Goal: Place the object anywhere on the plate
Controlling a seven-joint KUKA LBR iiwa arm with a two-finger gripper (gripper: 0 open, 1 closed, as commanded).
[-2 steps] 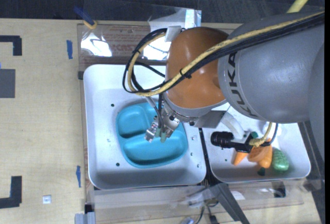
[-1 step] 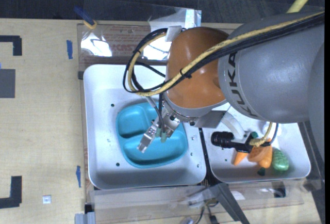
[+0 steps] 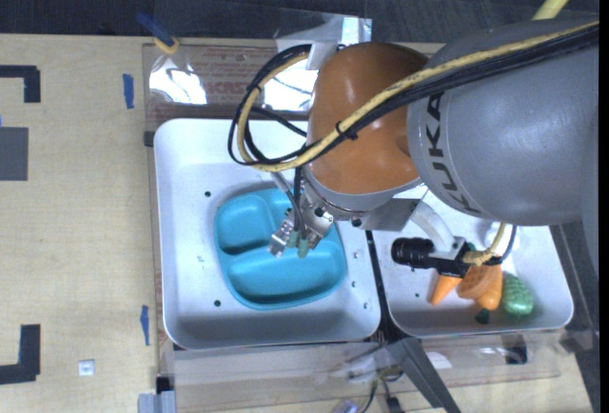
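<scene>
Two shallow white bins sit side by side: the left bin (image 3: pixel 181 240) at centre-left of the frame, the right bin (image 3: pixel 547 254) at lower right. Your blue plate (image 3: pixel 276 280) lies toward the lower right of the left bin, its right edge close to the bin wall, leaving you bare white floor along the bin's left and top sides. The gripper (image 3: pixel 295 238) hangs over the plate's dividing ridge (spread or pressed together, you cannot tell). The arm (image 3: pixel 514 135) covers the right bin's upper part. Low in that bin lie an orange tapered piece (image 3: pixel 443 288), a second orange piece (image 3: pixel 483 285) beside it, and a green knobbly piece (image 3: pixel 517 297) just right of them.
</scene>
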